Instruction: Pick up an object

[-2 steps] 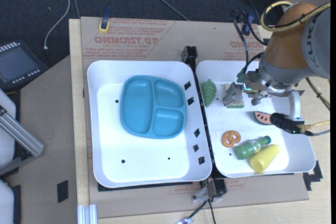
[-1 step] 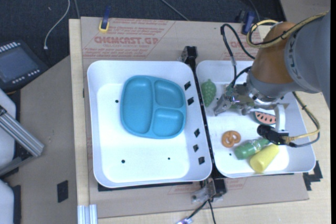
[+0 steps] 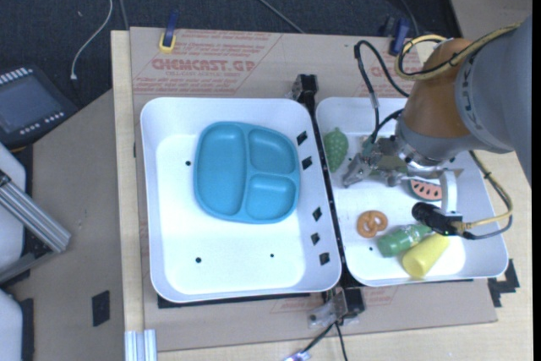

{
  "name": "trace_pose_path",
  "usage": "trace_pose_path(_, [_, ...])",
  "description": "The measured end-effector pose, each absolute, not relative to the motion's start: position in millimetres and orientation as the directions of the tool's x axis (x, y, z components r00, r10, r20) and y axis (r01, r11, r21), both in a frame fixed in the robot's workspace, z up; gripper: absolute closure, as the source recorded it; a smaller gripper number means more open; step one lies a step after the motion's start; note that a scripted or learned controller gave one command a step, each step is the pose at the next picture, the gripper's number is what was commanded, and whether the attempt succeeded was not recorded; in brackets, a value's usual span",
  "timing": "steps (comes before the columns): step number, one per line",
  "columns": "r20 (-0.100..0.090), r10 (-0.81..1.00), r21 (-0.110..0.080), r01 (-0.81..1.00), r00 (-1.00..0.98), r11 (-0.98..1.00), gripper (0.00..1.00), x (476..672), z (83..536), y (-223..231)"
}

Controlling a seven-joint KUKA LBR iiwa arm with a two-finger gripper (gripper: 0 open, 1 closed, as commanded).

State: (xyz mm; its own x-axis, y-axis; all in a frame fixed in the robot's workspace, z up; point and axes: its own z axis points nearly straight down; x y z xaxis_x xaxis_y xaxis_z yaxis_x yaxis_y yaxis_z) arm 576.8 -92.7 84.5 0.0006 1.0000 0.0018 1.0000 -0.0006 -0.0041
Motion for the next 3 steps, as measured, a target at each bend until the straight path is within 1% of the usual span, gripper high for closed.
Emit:
trace_pose_path(1, [0.003,1.0,-0.001,1.0,0.001,-0.001,1.0,577.7,96.1,-92.3])
trace_pose_path(2, [0.0,1.0,0.004,1.0,0.001,-0.001,1.0,575.6,140.3,-95.7])
trace_pose_path(3, [0.0,1.0,0.007,1.0,-0.001,0.001,1.0,572.7,203.7,-92.9])
